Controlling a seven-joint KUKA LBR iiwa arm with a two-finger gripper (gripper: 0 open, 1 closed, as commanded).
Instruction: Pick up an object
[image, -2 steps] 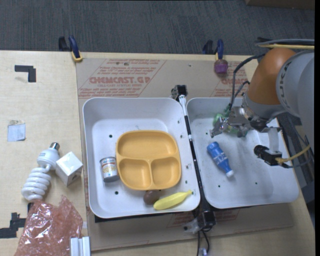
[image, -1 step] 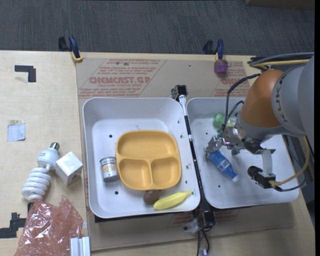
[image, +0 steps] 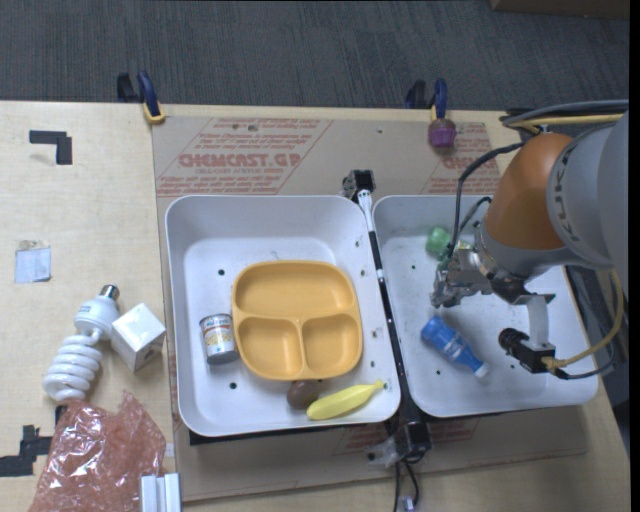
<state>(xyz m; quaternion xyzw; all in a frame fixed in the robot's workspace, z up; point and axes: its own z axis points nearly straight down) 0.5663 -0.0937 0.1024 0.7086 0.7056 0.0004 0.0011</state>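
Camera view: blue bottle (image: 452, 346) lies just below the gripper (image: 446, 291).

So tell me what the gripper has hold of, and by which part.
It cannot be told. The gripper hangs over the right bin, just above the blue bottle and below a green object. No thing shows in its grasp, and its tip is too unclear to judge.
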